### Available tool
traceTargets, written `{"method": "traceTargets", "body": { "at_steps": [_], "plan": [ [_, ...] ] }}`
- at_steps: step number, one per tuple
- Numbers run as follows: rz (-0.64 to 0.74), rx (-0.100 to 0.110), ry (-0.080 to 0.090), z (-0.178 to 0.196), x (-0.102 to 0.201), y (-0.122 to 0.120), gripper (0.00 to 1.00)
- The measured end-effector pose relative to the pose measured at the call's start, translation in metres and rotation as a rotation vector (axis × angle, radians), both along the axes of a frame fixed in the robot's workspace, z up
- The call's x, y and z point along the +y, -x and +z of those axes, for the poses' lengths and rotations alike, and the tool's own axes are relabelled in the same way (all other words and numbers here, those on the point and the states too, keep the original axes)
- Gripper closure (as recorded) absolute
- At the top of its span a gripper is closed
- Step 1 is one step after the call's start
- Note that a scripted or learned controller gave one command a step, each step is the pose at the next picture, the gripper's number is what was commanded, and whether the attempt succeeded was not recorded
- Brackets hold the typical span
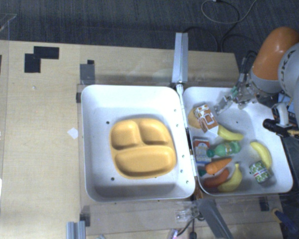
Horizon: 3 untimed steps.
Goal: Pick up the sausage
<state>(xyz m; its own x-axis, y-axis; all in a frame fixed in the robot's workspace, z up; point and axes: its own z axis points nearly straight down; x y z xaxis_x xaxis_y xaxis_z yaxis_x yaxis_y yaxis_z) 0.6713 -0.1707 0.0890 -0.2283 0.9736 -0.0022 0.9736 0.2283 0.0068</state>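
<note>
The sausage is a dark red-brown piece lying at the front of the right bin. It is tucked under an orange carrot and beside a banana. My gripper hangs over the back of the same bin, just right of a small orange-and-white carton. It is well behind the sausage and apart from it. Nothing shows between its tips.
The right bin also holds a green bottle, a packet, two more bananas and a green can. A yellow divided tray lies in the left bin. A metal post stands between the bins.
</note>
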Motion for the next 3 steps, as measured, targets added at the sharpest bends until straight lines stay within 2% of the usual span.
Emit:
{"method": "traceTargets", "body": {
  "at_steps": [1, 2, 3],
  "plan": [
    [0.177, 0.008, 0.015, 0.000, 0.041, 0.004, 0.00],
    [0.198, -0.003, 0.001, 0.099, 0.125, 0.015, 0.00],
    [-0.081, -0.001, -0.001, 0.098, 0.099, 0.008, 0.00]
  ]
}}
